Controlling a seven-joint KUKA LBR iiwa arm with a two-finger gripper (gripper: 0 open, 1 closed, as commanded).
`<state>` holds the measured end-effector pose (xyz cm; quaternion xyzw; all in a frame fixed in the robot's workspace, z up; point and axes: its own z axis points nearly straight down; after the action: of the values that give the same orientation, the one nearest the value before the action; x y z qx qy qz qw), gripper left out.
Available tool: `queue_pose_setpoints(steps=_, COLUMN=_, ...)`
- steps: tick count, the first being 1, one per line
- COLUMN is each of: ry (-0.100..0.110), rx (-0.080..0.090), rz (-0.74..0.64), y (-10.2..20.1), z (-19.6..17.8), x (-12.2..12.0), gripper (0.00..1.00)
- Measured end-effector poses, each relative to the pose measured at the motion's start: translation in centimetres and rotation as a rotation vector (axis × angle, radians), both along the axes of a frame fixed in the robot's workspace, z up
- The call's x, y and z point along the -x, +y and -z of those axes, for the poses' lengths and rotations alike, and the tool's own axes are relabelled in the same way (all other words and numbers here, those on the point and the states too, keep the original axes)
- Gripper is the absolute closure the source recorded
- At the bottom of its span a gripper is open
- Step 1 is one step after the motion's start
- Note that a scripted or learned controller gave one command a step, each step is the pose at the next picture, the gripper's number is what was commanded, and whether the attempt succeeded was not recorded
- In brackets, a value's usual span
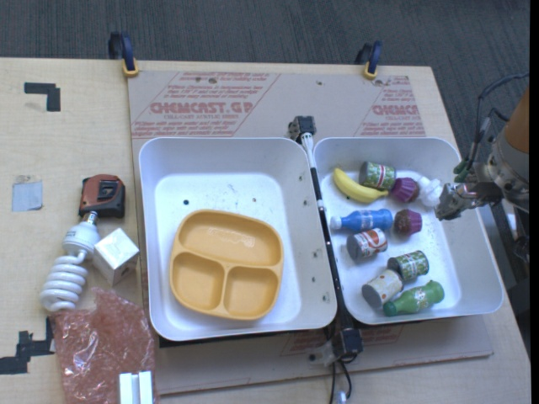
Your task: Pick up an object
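Camera view: fingers [448, 202] sat at the right bin's [480, 259] right side, over its floor; couldn't tell how far open they were or whether they held anything. Nearest obj was the purple cup [408, 221], just left and slightly below. The blue bottle [364, 220] lay further left, long axis running left-right, cap end pointing away from the fingers.

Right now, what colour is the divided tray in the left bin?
Yellow-orange divided tray, seen best in the camera view.
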<state>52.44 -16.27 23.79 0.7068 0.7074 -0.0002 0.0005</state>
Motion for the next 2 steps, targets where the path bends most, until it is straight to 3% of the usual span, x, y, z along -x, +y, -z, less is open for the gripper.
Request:
queue_pose_setpoints(steps=1, ry=0.0, rx=-0.001, rz=0.002, y=-4.8, z=14.6, x=2.1, gripper=0.0)
queue_pose_setpoints(steps=2, ry=0.001, rx=-0.001, rz=0.002, y=0.9, z=14.6, x=4.7, gripper=0.0)
